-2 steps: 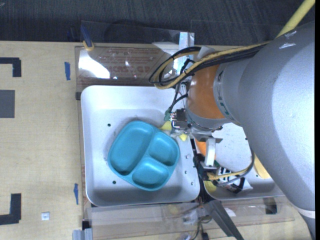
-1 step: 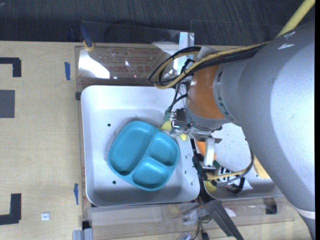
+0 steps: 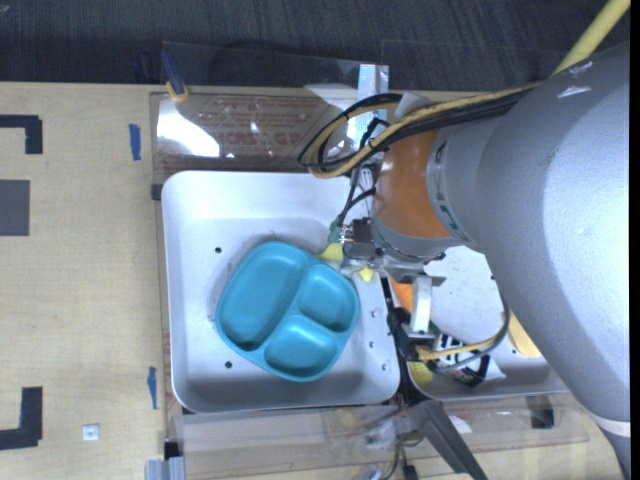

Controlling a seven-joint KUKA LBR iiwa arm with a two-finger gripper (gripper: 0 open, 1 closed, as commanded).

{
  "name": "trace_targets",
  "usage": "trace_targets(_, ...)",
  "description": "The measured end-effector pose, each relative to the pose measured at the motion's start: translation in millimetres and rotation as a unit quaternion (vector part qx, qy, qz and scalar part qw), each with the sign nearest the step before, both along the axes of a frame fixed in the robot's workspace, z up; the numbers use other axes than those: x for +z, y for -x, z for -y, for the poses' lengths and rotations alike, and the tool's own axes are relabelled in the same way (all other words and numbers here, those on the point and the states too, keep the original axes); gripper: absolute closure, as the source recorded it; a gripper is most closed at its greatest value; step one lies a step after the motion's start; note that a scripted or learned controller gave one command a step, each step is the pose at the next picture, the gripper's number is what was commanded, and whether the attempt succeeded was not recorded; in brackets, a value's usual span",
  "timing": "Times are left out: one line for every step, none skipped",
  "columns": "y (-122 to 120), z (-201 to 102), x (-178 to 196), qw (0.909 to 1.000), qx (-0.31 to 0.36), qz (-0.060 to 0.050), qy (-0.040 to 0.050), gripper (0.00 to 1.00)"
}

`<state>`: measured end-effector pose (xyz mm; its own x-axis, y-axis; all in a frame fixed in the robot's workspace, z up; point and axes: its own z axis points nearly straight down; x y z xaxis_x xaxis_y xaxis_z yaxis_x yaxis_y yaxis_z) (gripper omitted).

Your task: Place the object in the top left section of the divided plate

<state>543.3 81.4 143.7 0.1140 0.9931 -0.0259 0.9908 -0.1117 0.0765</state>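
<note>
The arm [image 3: 470,198] hung just right of the plate [image 3: 288,309], likely staging a drop; the tool's grip, I couldn't tell

The arm [image 3: 560,218] is a fat, smooth grey thing, rounded like a big pipe, with a shiny orange band [image 3: 408,196] just above the wrist. A bundle of black and yellow cables [image 3: 345,138] loops off the band, and one yellow cable [image 3: 600,23] runs up along the grey shell. Below the band there's a grey ring, some small wiring and a white bracket [image 3: 421,306].
</note>
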Motion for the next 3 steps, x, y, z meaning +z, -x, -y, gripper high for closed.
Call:
trace_targets(0.6,-0.1,-0.2,1.0000,0.005,0.000,0.0005,1.00)
trace_targets(0.4,-1.0,-0.1,0.9999,-0.014,0.002,-0.0011,1.00)
trace_targets(0.2,-1.5,-0.3,0.9997,-0.025,0.003,-0.0018,1.00)
